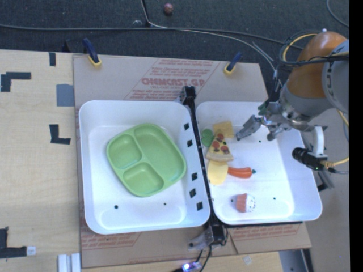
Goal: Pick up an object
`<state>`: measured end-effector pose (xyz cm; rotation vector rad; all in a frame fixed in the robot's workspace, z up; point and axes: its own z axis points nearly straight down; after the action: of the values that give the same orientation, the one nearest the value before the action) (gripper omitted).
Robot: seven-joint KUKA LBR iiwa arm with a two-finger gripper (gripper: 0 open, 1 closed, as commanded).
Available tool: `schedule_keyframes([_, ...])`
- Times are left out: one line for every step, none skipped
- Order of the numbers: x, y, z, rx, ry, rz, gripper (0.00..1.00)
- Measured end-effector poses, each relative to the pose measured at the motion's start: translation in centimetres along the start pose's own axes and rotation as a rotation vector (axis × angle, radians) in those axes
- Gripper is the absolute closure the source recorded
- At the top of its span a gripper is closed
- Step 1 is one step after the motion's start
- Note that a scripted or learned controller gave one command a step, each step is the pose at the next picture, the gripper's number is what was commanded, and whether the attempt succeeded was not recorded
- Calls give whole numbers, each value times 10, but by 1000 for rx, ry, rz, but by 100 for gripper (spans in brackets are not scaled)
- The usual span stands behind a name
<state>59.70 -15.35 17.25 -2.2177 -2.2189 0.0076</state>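
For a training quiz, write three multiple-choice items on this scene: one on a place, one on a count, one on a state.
1. Where does the green divided plate lie?
A. left bin
B. right bin
C. on the cardboard

2. How many compartments does the plate have?
A. two
B. three
C. five

3. How does the gripper stand?
A. open above the right bin
B. clamped on the carrot
C. resting on the plate

Key: 1 A, it sits in the left bin; 2 B, three hollows show; 3 A, the fingers are spread, nothing between them.
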Motion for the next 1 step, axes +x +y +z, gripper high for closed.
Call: schedule_keyframes([2,1,65,2,1,-1,0])
